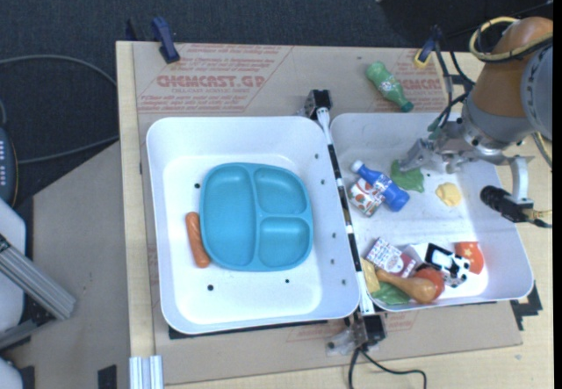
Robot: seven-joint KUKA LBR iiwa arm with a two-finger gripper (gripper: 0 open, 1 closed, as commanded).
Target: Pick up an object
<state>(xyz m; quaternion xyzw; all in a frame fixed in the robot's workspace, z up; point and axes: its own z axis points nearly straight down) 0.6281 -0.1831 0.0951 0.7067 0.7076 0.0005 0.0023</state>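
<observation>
Honestly, can't tell what the gripper (420, 159) is doing above that green leaf (407, 178) in the right bin (500, 286), so I'd drop straight down before squeezing.

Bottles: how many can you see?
2. A green bottle lies on the bench above the right bin, outside it. A blue-and-white bottle lies inside the right bin, near its left wall. The pile at the bin's bottom may hide more.

Green bottle (388, 85) on cardboard (211, 80); blue clamps (164, 39), probably
</observation>
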